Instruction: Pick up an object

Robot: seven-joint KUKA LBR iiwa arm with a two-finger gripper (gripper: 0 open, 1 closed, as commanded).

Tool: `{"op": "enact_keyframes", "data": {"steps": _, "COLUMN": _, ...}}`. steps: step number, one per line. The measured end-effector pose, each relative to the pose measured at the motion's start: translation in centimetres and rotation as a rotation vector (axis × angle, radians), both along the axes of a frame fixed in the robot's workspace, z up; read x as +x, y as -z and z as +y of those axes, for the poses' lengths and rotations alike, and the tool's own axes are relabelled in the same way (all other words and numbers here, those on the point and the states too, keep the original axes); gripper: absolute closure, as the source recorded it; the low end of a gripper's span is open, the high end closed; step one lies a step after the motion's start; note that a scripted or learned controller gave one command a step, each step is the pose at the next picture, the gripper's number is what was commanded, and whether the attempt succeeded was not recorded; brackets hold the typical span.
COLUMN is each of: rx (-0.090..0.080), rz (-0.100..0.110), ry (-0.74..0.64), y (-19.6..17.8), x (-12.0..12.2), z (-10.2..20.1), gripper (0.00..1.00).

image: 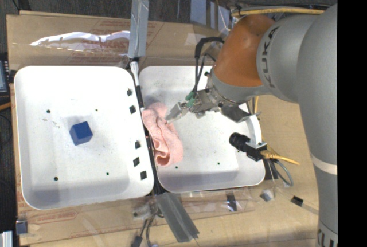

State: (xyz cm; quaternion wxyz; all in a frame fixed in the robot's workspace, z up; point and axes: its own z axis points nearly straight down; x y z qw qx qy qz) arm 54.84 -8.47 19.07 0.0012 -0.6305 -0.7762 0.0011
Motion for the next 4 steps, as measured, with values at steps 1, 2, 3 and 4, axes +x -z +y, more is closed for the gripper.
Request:
{"op": "enact_keyframes", "data": {"steps": 1, "rx": 0.001, "rz": -0.001, "ry": -0.073, "y": 9.63, "x": 0.53, "z": -1.47, "gripper": 0.0}}
{"op": "enact_keyframes", "data": {"steps": 2, "rx": 0.002, "rz": 0.002, "ry": -0.077, "y": 8.8, "x": 0.59, "z": -1.4, "gripper": 1.0}}
{"op": "enact_keyframes", "data": {"steps": 3, "rx": 0.002, "rz": 0.002, "ry": -0.077, "y": 8.8, "x": 0.59, "z": -1.39, "gripper": 0.0}}
{"op": "enact_keyframes", "data": {"steps": 4, "rx": 0.002, "rz": 0.002, "ry": -0.077, "y": 8.8, "x": 0.58, "z": -1.39, "gripper": 0.0}}
